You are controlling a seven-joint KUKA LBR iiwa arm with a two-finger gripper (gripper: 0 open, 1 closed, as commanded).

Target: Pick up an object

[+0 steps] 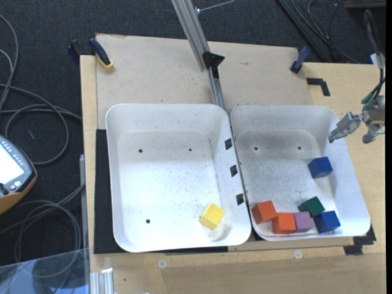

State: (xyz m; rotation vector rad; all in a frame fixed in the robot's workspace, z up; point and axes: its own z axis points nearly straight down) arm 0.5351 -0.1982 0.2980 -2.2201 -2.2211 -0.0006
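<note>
Your hand (pixel 358 129) sits at the right bin's (pixel 278 116) far right rim, fingers spread, gripping nothing. Just below it lies a blue cube (pixel 320 166). Farther down, a green block (pixel 313 206), another blue (pixel 328 220), purple (pixel 304 220) and two orange (pixel 273 217) cluster together. Well left, a yellow cube (pixel 212 215) lies in the left bin (pixel 159 118).

Claw (pixel 358 130): we record two slim fingers of pale grey metal with dull highlights.
Fingers (pixel 343 127): we note flat, angular links, narrow at the tips.
Mount: we list a compact grey block behind the fingers, cut off by the picture's edge.
Cabling: we log a thin green lead above it.
</note>
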